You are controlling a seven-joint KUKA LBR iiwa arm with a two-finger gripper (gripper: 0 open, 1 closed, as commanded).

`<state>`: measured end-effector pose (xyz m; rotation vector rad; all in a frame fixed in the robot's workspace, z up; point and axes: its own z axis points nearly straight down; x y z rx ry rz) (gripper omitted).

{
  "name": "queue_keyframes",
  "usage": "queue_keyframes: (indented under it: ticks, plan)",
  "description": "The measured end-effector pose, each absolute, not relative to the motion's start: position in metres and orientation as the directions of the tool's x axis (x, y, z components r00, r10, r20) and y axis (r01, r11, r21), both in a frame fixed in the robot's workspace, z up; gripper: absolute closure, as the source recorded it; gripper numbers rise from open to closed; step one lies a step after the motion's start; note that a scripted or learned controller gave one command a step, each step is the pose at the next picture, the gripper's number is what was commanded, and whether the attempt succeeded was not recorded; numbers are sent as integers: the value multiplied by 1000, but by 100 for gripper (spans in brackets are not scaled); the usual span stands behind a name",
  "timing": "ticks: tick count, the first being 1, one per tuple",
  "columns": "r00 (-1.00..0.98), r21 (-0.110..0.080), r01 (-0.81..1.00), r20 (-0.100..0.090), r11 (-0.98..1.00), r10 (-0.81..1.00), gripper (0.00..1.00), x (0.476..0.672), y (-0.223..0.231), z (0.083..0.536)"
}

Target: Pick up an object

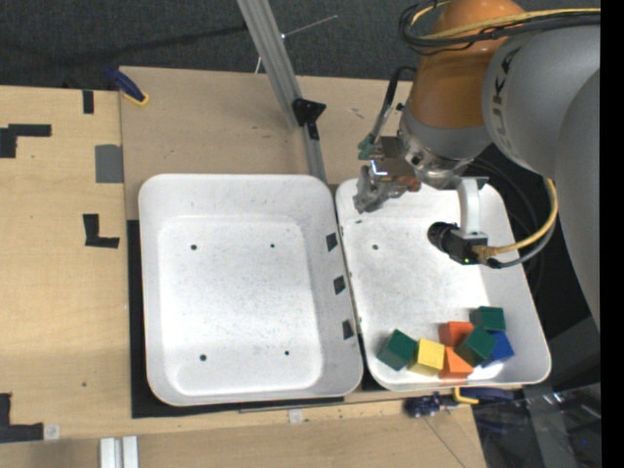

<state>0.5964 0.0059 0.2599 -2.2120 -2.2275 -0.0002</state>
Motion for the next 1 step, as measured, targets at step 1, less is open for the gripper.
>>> queue_keyframes:
  ticks: [1]
  plan:
    - [-7, -2, 1000, 1, 7, 1000, 100, 585, 58, 260]
